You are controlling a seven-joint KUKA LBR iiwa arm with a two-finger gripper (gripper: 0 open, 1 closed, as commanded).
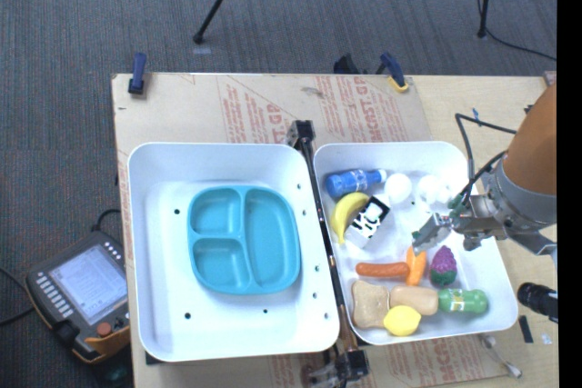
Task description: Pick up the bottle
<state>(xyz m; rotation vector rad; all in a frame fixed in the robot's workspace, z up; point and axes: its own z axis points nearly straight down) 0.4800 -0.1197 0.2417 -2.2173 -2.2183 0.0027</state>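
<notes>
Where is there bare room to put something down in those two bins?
The left bin has white floor all round the blue tray. The right bin is crowded: bottle, banana, carrot and bread, with the tool above them.

Blue bottle [353, 182] in right bin [455, 154]; tool [435, 232] above food

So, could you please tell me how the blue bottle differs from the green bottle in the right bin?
The blue bottle lies at the far left of the right bin, beside the banana; the green bottle lies at the near right, beside the lemon. Both lie on their sides.
</notes>
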